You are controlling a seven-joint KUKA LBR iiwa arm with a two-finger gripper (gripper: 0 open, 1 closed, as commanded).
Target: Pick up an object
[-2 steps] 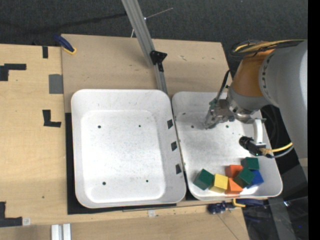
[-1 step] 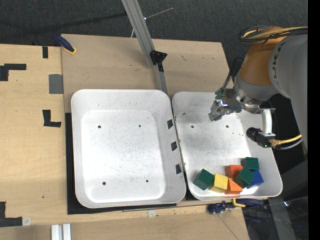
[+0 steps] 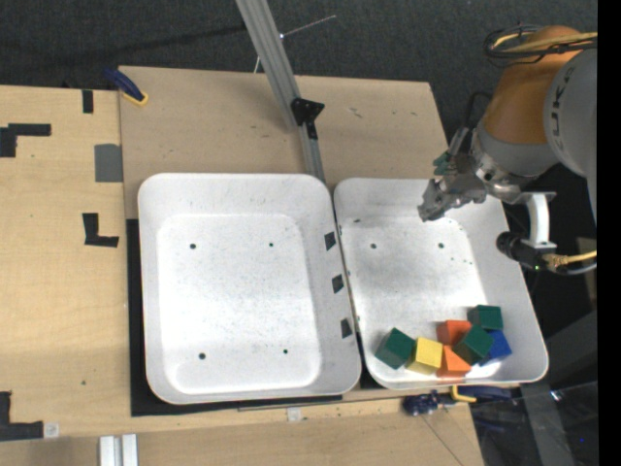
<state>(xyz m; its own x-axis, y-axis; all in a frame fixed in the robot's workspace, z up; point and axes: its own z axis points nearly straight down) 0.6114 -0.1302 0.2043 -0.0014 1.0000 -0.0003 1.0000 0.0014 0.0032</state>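
Claw: above right bin's far end, finger state impossible to tell.
Blocks: clustered at that bin's near corner, well apart from claw.
Left bin: beside it.

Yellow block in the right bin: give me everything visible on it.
The yellow block is a small, matte, cube-like piece, lying flat in the right bin near its front edge. It sits in the cluster of blocks, pressed between a dark green block and an orange block. The gripper is well away, over the bin's far end.
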